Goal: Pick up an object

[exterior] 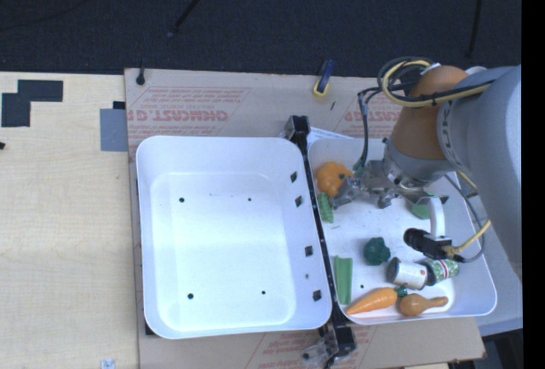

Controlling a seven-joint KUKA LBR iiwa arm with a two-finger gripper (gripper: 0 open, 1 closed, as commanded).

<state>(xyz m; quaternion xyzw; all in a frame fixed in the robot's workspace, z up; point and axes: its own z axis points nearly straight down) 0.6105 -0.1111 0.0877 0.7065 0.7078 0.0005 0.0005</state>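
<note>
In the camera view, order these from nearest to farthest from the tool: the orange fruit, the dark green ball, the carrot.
The tool is in the right bin, near its top.
1. Orange fruit: just left of the tool, by the divider.
2. Dark green ball: below the tool, mid-bin.
3. Carrot: at the bin's bottom edge, farthest.

The scene is evenly and fairly brightly lit from above. The left white bin (226, 235) is rendered almost blown out, with a soft grey shading along its upper inner wall. Only short, faint shadows are cast beside the small objects in the right bin (477, 291). The dark floor (255, 1) at the top is left nearly black, with little detail. The whole picture is slightly soft and grainy, and fine edges are blurred. Mild glare is seen on the arm's orange band (426, 116).
</note>
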